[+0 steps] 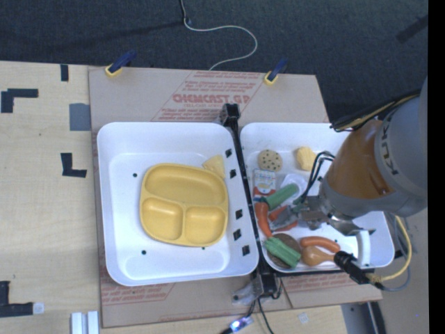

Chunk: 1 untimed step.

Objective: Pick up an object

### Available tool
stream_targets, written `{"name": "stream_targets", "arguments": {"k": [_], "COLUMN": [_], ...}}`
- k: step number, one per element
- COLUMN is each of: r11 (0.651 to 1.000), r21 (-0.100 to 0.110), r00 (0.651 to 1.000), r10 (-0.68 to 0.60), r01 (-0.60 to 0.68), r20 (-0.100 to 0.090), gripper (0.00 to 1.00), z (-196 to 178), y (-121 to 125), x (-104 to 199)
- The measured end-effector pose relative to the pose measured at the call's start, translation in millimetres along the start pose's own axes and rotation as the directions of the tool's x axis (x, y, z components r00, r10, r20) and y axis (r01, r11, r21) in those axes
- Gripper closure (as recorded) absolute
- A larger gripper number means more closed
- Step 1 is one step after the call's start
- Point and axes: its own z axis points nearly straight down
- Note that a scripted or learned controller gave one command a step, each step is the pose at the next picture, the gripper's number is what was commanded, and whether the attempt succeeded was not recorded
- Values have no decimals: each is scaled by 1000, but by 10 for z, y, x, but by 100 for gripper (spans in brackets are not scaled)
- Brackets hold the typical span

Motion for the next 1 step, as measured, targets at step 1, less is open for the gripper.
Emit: {"name": "stream_targets", "arguments": {"k": [1], "r11": [1000], "r21": [-1], "r00": [1000], "r10": [1], "r01": [-1], "r20": [0], "gripper": [100], "z": [-117], "y": [3], "x": [-2]}}
